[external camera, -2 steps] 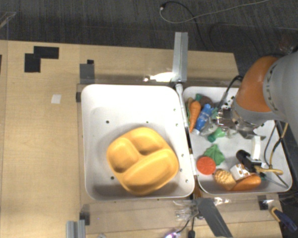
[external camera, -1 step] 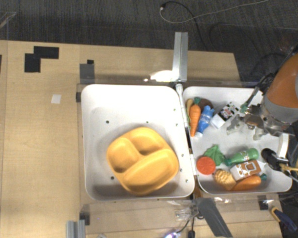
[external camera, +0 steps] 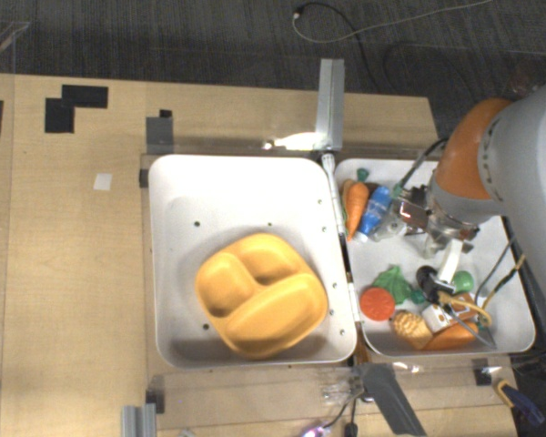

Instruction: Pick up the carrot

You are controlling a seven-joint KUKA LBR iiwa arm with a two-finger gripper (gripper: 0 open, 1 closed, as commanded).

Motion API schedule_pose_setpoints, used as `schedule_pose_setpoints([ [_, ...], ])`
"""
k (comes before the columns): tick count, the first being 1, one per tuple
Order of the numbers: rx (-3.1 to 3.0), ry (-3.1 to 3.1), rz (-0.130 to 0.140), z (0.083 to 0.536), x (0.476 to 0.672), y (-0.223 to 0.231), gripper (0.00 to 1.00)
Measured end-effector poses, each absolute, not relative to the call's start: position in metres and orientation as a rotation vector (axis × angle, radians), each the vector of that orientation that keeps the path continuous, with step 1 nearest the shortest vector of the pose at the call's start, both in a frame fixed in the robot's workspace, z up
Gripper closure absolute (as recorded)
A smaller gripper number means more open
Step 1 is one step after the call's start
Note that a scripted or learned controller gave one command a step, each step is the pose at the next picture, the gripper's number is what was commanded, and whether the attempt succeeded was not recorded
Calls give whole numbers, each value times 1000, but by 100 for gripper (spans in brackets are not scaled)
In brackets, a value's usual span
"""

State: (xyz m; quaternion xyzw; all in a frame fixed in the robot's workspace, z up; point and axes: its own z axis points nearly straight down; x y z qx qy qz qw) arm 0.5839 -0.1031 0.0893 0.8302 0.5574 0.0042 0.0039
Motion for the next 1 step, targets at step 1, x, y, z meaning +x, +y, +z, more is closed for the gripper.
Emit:
schedule_pose_setpoints([
  [1,2684,1625,8,132,670,-128,0],
])
